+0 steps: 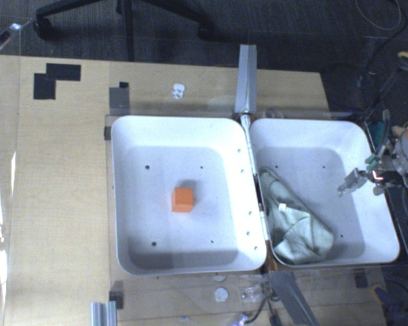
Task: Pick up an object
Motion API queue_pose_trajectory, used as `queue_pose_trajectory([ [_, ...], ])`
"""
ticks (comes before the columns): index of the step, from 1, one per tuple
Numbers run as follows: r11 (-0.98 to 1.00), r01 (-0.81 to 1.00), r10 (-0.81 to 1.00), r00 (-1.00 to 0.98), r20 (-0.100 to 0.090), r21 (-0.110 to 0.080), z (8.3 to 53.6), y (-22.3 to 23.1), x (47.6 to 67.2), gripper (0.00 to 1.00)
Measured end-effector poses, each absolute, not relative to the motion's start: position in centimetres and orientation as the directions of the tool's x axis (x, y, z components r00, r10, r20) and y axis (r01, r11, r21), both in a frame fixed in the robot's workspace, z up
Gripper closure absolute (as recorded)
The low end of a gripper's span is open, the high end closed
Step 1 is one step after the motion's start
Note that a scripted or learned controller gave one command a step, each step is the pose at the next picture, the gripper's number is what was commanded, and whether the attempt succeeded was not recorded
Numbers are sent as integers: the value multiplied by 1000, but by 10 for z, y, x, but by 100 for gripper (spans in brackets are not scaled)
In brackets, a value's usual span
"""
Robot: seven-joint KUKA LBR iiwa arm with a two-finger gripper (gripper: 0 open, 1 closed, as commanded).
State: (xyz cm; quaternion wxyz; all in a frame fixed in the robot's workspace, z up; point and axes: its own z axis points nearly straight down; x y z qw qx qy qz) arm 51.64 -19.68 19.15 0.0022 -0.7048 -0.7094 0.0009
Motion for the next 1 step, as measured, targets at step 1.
queue_pose_trajectory([
  [1, 75, 997, 997, -75, 0, -2, 108, -204, 583, 0],
])
